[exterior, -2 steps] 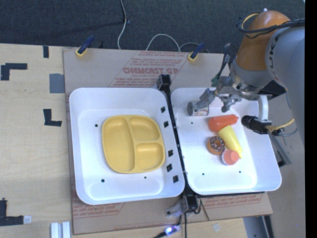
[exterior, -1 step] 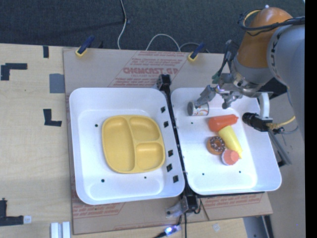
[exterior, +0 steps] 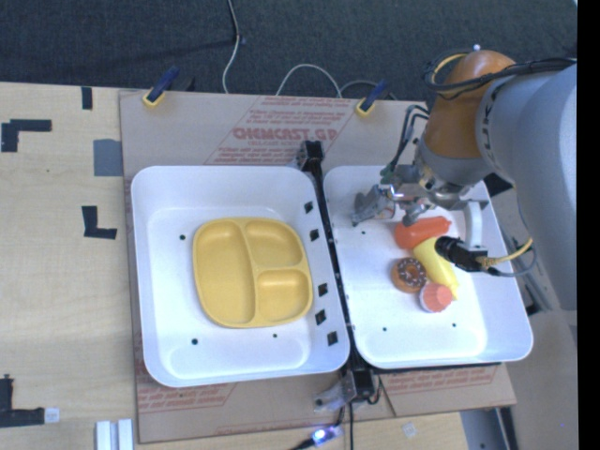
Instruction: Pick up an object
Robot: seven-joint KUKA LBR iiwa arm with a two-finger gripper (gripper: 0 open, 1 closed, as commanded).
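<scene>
Your grey two-finger gripper point(exterior: 373, 204) hangs over the right white bin point(exterior: 497, 345) (finger spread unreadable), beside the orange toy carrot point(exterior: 422, 232).

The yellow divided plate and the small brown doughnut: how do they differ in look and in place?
The yellow divided plate is large and lies alone in the left white bin; the small brown doughnut lies in the right white bin, touching a yellow banana. The plate has three compartments; the doughnut is a ring with speckles. Both lie flat.

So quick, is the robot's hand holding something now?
Hand: over the right bin, next to the toy carrot. Can't tell if it holds anything.
</scene>
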